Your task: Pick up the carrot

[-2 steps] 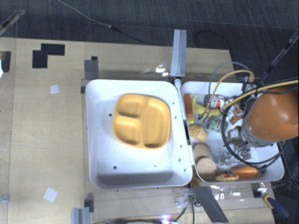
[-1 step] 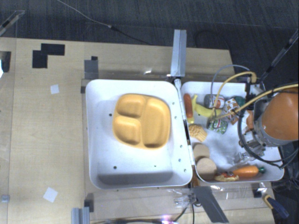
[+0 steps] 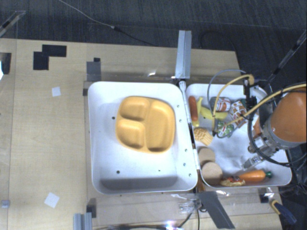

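Orange is the colour to watch, and the carrot (image 3: 253, 176) lies flat along the near wall of the right bin (image 3: 283, 180), in its near right corner, green tip pointing right. Everything else gets placed off that carrot.

Just above the carrot, the gripper (image 3: 253, 163) hangs low over the bin floor, metal fingertips angled down toward the carrot's left half. Close, very close, but the carrot sits on the floor below the tips, not between them. Whether the tips are spread or closed I cannot tell (they blur into one grey shape at this slant).

Above and right of the carrot looms the arm's orange band (image 3: 290, 119), with yellow and black cables (image 3: 230, 83) looping away from it.

Left of the carrot, touching its blunt end, lies a small red and yellow piece (image 3: 231, 180). Further left stand two tan round pieces (image 3: 209, 163), one behind the other. Well behind the carrot, toward the far wall, a red sausage (image 3: 193, 108) stands lengthwise, a yellow banana-like piece (image 3: 205, 114) beside it, a waffle-patterned piece (image 3: 203, 136) nearer, and printed packets (image 3: 230, 111).

Far left of the carrot, the left bin (image 3: 103, 176) carries a yellow divided tray (image 3: 145, 123), three compartments, lying flat in the middle.
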`<state>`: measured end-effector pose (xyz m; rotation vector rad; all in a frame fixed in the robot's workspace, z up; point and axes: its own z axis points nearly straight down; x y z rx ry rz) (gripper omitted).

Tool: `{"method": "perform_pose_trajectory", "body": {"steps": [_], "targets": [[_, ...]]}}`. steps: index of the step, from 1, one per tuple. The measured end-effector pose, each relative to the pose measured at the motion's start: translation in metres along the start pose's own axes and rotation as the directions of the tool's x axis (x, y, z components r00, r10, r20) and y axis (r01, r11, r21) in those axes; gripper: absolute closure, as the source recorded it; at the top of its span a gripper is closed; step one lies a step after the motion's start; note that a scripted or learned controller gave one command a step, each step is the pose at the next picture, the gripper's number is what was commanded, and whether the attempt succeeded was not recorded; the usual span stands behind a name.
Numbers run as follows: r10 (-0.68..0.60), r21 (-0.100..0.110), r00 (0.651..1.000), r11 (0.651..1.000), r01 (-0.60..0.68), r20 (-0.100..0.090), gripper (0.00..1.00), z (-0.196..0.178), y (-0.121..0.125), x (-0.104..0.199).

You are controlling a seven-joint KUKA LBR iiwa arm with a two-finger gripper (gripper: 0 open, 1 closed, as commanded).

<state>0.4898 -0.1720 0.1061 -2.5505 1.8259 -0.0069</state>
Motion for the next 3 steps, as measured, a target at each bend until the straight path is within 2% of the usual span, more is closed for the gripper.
{"method": "perform_pose_trajectory", "body": {"steps": [1,2,3], "targets": [[-0.187,-0.001,0.982,0.982,0.187,-0.009,1.00,0.016,-0.012,-0.034],[-0.462,0.003,0.887,0.887,0.462,-0.006,1.00,0.017,0.002,0.011],[-0.574,0.004,0.819,0.819,0.574,-0.008,1.00,0.016,-0.044,-0.080]]}}
